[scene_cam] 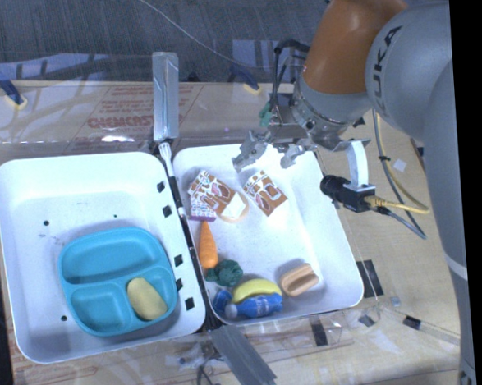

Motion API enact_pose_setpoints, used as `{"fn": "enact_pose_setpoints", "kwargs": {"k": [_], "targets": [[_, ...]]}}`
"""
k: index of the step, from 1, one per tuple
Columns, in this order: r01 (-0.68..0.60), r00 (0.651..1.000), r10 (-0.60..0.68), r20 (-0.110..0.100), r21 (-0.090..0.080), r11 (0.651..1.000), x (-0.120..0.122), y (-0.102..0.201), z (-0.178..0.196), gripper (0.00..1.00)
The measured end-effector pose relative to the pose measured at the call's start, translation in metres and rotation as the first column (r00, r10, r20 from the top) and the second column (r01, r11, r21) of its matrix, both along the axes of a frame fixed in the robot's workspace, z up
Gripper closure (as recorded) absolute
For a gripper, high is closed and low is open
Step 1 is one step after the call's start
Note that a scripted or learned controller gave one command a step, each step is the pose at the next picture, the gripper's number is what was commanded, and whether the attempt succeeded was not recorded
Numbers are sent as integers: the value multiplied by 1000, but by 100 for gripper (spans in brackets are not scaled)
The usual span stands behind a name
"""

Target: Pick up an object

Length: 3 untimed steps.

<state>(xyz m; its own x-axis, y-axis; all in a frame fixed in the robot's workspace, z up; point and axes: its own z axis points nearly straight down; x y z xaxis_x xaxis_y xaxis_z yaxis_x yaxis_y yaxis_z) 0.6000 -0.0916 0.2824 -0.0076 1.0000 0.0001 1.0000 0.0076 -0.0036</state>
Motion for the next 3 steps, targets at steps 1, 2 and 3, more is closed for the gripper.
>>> {"fn": "enact_pose_setpoints", "kwargs": {"k": [1,2,3], "targets": [[9,1000,-9,-7,-1,1000,-15,-33,-97,0],[-88,995,88,35,-8,996,21,-55,-156,0],[-98,994,98,43,-17,995,40,-92,-163,0]]}}
